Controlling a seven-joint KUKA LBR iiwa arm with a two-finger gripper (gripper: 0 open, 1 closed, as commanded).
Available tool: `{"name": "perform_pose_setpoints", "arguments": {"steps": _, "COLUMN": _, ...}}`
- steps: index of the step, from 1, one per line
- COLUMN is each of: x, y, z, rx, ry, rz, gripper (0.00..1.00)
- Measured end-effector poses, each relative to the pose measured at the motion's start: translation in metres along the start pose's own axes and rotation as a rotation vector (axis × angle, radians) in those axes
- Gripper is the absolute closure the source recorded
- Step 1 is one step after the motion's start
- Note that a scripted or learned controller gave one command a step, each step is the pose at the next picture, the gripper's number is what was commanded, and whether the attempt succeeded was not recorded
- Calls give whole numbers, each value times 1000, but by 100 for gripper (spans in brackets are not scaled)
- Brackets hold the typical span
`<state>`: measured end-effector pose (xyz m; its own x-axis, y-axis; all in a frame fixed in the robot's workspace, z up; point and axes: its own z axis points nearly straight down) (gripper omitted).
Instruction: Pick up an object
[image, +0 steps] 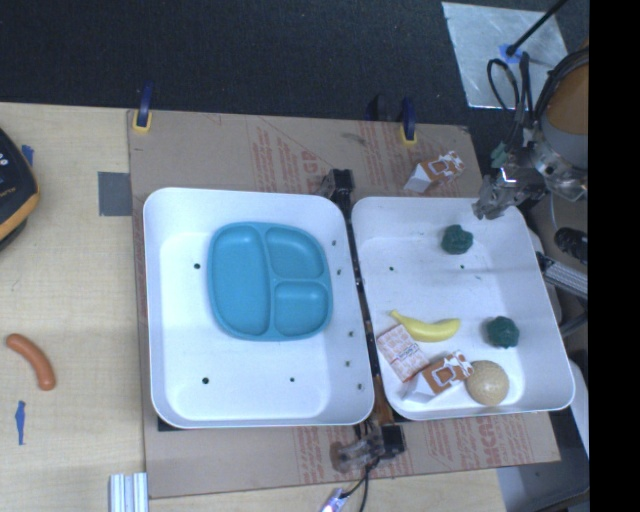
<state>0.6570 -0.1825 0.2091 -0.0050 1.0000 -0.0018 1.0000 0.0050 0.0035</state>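
Your hand (490, 203) hangs over the right bin's (400, 225) far right corner; whether it's spread, you cannot tell. Nearest it lies a green lump (457, 239). Nearer you sit a banana (428, 326), another green lump (502, 331), cartons (443, 374) and a tan ball (487, 382). A blue plate (268, 280) sits in the left bin.

Two white bins sit side by side on brown cardboard. The left bin (170, 300) holds a blue divided plate (268, 280). The right bin (420, 260) holds a dark green lump (457, 239) near its far edge, a second green lump (502, 331) near the right wall, a banana (427, 326), a small packet (399, 352), a carton (441, 374) and a tan ball (487, 382). The gripper (492, 200) hangs over the right bin's far right corner. Another carton (435, 171) lies on the cardboard behind that bin. A sausage (31, 360) lies on the bench at left.
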Motion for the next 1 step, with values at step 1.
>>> {"name": "perform_pose_setpoints", "arguments": {"steps": 1, "x": 30, "y": -1, "z": 28, "rx": 7, "ry": 2, "rz": -1, "gripper": 100}}
